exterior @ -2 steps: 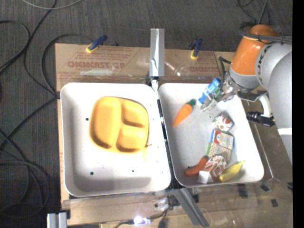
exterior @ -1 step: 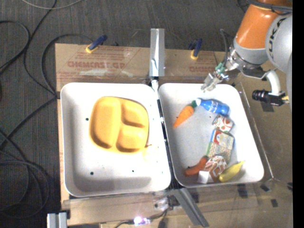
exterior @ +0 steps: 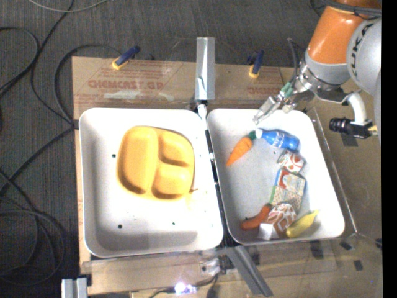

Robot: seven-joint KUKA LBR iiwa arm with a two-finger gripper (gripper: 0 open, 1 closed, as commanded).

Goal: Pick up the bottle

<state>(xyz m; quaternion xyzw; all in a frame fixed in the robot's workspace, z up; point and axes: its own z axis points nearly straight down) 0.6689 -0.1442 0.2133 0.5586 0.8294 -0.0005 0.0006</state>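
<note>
A small blue and white bottle [exterior: 278,139] lies on its side near the back of the right bin [exterior: 327,166], its cap end pointing left toward a toy carrot [exterior: 239,150]. My gripper [exterior: 267,112] hangs over the back edge of that bin, just above and to the left of the bottle, with its fingers slightly apart and nothing between them. The arm with its orange band comes in from the upper right.
The right bin also holds a red and white can [exterior: 291,162], small cartons [exterior: 287,194], a red pepper [exterior: 255,219], a white cube [exterior: 266,231] and a yellow banana [exterior: 302,223]. An orange compartment tray [exterior: 157,161] lies in the left bin [exterior: 99,216].
</note>
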